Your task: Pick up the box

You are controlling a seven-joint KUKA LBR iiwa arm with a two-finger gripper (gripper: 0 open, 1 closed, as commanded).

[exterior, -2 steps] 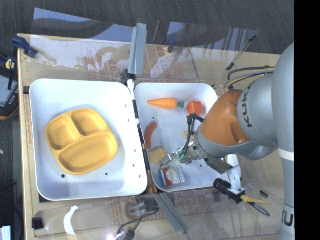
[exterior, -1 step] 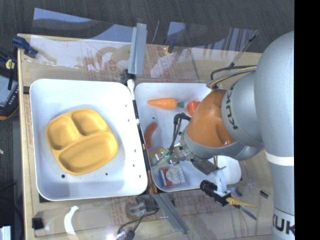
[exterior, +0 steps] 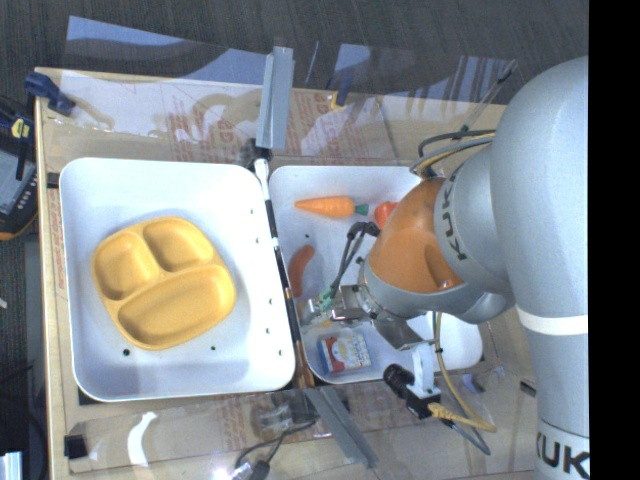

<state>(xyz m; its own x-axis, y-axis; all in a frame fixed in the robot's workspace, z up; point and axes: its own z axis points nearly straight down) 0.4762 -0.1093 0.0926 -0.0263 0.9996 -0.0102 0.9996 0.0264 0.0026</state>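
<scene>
The box [exterior: 345,352] lies flat at six o'clock in the right bin [exterior: 290,190], just below the gripper [exterior: 335,308], whose opening I cannot tell; it looks like a light, stiff carton, best pinched across its narrow sides.

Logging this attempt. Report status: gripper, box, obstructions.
Gripper low in right bin, finger state unclear. Box flat by bin's near wall, just below gripper, ungrasped. Sausage and carrot farther back, apart from box.
</scene>
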